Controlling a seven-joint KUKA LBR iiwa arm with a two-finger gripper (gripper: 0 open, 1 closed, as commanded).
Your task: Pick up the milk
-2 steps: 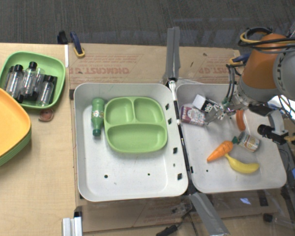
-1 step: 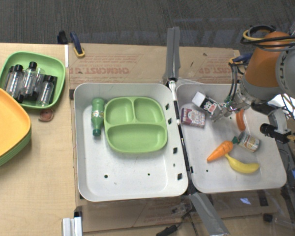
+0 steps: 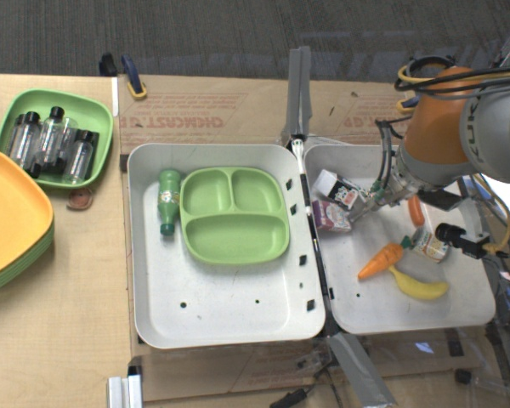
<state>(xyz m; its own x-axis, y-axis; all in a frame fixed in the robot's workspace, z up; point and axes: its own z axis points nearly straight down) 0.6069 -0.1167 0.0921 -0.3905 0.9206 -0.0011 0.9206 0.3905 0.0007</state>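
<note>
The milk [image 3: 337, 189] is a small white carton with black print. It lies tilted in the right bin [image 3: 408, 313], near the bin's far left corner. My gripper [image 3: 367, 201] reaches down from the orange-banded wrist [image 3: 438, 134] and sits just right of the carton, close to its lower right edge. I cannot tell whether it touches the carton. A purple carton [image 3: 330, 217] lies directly in front of the milk, touching it.
Right of the gripper in the same bin lie a red-orange piece [image 3: 416, 211], a small bottle [image 3: 430, 246], a carrot [image 3: 380, 263] and a banana [image 3: 421, 286]. The left bin [image 3: 229, 313] holds a green divided plate [image 3: 234, 213] and a green bottle [image 3: 168, 201].
</note>
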